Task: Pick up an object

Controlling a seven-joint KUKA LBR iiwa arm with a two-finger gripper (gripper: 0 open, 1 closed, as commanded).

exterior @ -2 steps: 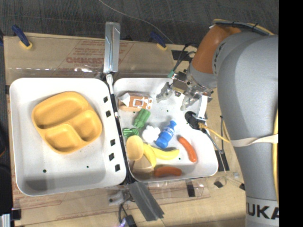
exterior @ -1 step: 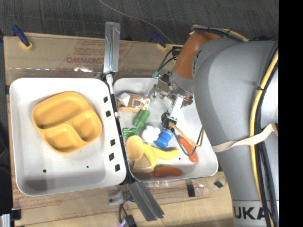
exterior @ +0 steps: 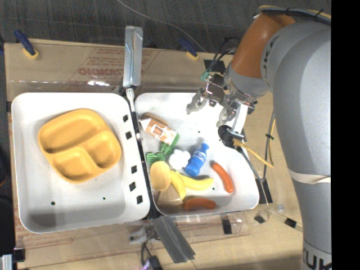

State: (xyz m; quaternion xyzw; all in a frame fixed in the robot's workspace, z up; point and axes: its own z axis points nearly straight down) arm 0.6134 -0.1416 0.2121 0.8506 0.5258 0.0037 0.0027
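The room light is bright and even, coming from overhead. The two shallow white plastic bins [exterior: 22, 151] glare pale, nearly washed out along their rims. A soft grey shadow lies in the left bin's near corner, and another hugs the yellow divided plastic tray [exterior: 79, 144]. The dark floor beyond looks grainy, and small items blur slightly.

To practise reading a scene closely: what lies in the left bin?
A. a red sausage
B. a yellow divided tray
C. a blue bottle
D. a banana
B: the yellow divided tray lies alone in the left bin, while the banana, blue bottle and red sausage are in the right bin.
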